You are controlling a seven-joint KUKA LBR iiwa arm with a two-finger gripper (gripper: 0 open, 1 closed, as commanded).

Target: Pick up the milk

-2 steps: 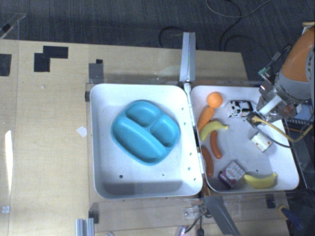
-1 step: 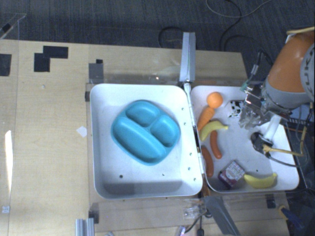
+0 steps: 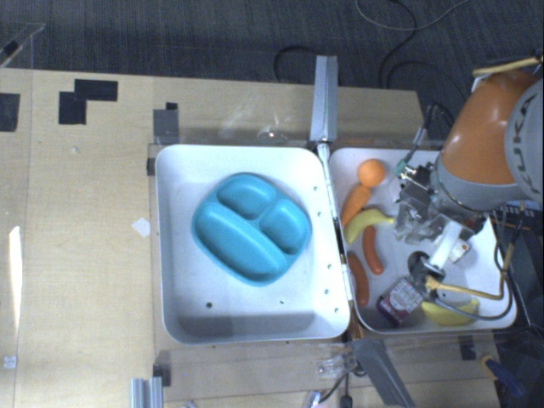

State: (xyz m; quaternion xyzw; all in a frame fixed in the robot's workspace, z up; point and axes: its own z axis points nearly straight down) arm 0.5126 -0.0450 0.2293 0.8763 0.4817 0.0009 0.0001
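We see the gripper (image 3: 422, 221) low in the right bin (image 3: 501, 320) by the milk (image 3: 451, 246); claw state unclear, pickup unconfirmed.

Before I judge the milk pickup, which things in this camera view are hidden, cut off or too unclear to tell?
- Gripper: seen from above over the right bin; the arm's wrist covers its tips, so open or shut is unclear.
- Milk: a white object just below the gripper may be it; partly covered, too small to confirm.
- Purple packet: label too small to read.
- Arm: cut off by the right edge.
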